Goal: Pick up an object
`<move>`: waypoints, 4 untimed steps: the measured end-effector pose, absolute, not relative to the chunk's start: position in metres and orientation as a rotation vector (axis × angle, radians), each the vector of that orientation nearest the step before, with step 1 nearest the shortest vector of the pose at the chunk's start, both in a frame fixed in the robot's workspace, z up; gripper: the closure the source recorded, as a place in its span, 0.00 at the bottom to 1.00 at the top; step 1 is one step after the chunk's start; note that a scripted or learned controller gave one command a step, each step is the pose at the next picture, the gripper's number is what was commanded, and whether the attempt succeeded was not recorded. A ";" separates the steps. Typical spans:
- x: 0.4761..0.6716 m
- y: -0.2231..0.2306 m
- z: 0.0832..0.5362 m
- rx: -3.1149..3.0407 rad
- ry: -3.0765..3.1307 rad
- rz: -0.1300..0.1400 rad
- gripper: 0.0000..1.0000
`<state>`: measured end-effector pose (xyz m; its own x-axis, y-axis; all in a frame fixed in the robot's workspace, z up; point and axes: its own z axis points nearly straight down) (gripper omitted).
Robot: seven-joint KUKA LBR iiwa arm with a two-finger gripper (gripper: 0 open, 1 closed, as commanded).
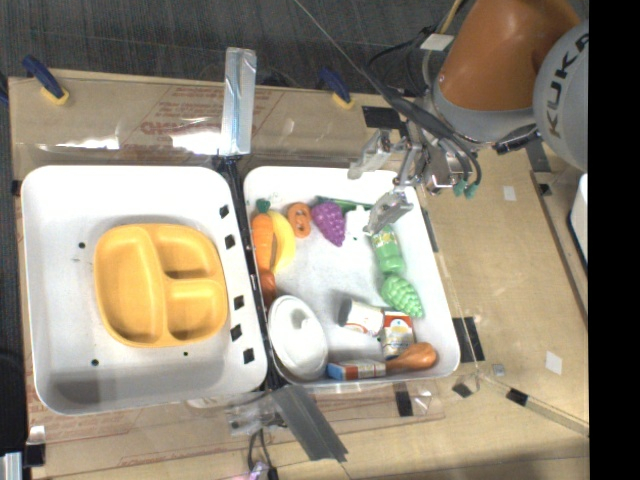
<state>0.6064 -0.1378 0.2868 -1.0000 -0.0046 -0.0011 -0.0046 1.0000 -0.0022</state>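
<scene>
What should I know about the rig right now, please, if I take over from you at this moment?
Tool: low over the right white bin's far right corner, above the pale green plastic toy; grip state unclear.
Right bin also holds a purple grape bunch, an orange carrot-shaped toy, a white round lidded bowl and a brown sausage-shaped toy.
Left white bin holds a yellow divided tray.
Done: nothing is seen lifted.
Left: grasp one object and raise it.

A robotics laboratory is indicated: two white bins [60, 268] are taped and clamped to a plywood surface [520, 308], toy food is provided, and cables [330, 38] are routed overhead.
</scene>
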 end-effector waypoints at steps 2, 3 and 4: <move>0.574 -0.141 0.103 -0.434 3.106 -0.001 1.00; 0.601 -0.133 0.229 0.094 3.130 -0.003 1.00; 0.654 -0.130 0.277 0.168 3.129 -0.003 1.00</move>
<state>0.6538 -0.1301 0.2768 -0.9942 0.1071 -0.0083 0.1071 0.9942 -0.0012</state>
